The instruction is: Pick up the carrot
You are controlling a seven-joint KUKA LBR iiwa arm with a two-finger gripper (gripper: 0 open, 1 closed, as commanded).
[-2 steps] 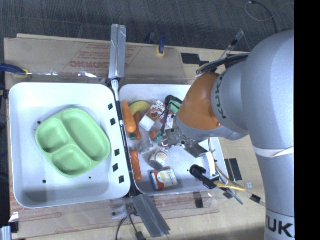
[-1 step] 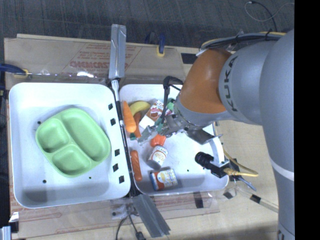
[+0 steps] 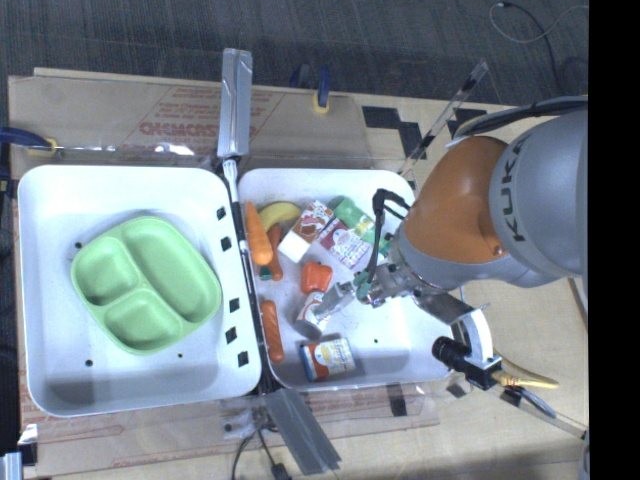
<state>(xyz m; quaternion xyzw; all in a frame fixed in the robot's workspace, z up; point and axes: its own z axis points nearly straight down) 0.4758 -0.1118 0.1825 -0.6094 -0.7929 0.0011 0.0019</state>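
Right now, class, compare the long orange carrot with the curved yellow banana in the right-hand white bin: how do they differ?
The long orange carrot is straight and slim; the curved yellow banana is bent and thicker. The carrot lies along the bin's left wall, running top to bottom in the view; the banana lies across, to its right. The carrot is longer. Both are toy foods in the right-hand white bin, side by side near its upper left.

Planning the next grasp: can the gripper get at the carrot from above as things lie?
Probably yes. The carrot lies uncovered along the right bin's left wall, though the banana and that wall crowd it. The gripper is nearby.
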